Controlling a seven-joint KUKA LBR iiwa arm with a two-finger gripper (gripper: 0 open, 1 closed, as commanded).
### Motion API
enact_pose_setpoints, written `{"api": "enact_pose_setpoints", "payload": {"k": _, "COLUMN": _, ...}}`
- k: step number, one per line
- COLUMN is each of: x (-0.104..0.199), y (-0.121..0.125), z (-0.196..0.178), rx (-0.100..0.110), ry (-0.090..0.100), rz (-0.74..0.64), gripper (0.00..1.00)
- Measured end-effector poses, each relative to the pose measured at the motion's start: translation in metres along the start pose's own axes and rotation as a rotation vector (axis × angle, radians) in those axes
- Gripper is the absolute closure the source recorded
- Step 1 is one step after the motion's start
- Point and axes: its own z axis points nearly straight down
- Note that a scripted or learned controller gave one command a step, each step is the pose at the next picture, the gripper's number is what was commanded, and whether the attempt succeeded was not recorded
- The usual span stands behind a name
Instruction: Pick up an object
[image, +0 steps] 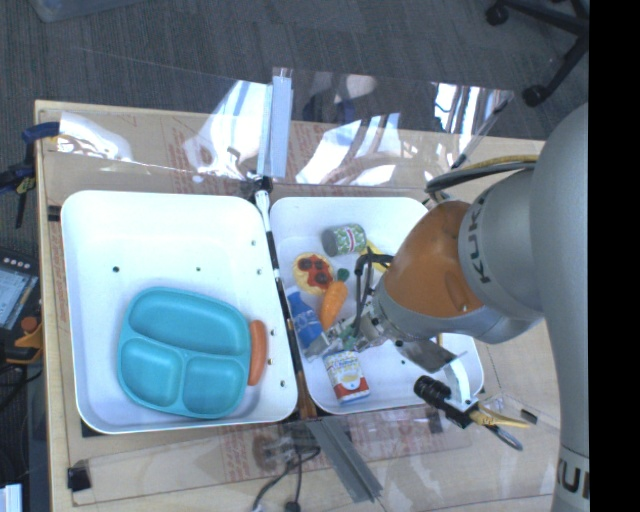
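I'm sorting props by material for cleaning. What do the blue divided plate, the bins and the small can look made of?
The blue plate looks like moulded plastic: one even turquoise colour, rounded compartment edges, soft sheen. The bins look like thin white plastic with a smooth, slightly glossy finish and rounded corners. The can has a printed label and a pale end, so it may be metal or a plastic toy; that stays unclear.

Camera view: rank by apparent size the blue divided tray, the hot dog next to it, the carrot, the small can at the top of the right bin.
Largest to smallest:
1. Blue divided tray, by far.
2. Hot dog.
3. Carrot and small can: too close to rank; the carrot is longer, the can stubbier.
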Motion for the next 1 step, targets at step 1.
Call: {"api": "enact_pose_setpoints", "payload": {"k": 1, "x": -0.0307, "y": 0.0567, "z": 0.002, "rx": 0.003, "ry": 0.004, "rz": 0.001, "gripper": 0.0}}
